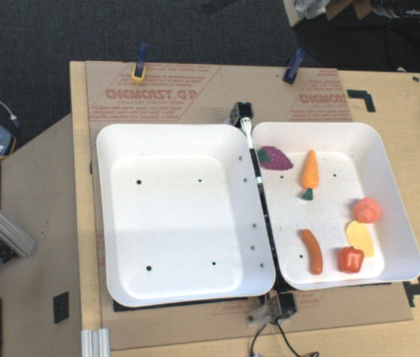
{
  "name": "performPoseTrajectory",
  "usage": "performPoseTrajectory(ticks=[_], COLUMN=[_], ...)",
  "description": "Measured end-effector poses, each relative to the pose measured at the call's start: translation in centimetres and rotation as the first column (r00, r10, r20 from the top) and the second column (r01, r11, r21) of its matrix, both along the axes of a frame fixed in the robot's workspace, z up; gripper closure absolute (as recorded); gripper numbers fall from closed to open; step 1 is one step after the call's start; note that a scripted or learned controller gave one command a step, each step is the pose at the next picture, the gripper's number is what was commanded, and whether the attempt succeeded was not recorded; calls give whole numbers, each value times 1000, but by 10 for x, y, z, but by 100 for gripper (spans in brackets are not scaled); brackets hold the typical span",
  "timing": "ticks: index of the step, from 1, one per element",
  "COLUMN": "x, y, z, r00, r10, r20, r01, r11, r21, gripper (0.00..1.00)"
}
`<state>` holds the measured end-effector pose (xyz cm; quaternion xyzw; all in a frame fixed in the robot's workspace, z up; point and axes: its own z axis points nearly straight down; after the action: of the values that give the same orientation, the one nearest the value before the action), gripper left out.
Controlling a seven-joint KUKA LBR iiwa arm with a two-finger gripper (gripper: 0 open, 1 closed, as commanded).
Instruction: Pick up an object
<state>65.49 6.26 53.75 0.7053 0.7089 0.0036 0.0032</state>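
Work on the pick looks not yet begun, judging by how things lie. Left bin (120, 274) sits at nine o'clock of the bench; right bin (395, 199) at three o'clock bears every candidate: purple grapes (275, 157) at its eleven o'clock, carrot (310, 171) just beside, sausage (313, 251) at six, red pepper (350, 259), yellow piece (360, 237) touching it, and peach-coloured fruit (367, 210) at three. Whether the gripper is open or closed cannot be told. Choosing, grasping and lifting all remain.
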Motion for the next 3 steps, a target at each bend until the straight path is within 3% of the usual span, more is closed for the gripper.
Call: performPoseTrajectory(ticks=[2,3], x=[11,11], y=[139,100], z=[-3,-2], r00=[1000,1000], r10=[4,-9], r20=[-6,-11], r01=[-3,9], r11=[1000,1000], r21=[3,-2], gripper=[100,100])
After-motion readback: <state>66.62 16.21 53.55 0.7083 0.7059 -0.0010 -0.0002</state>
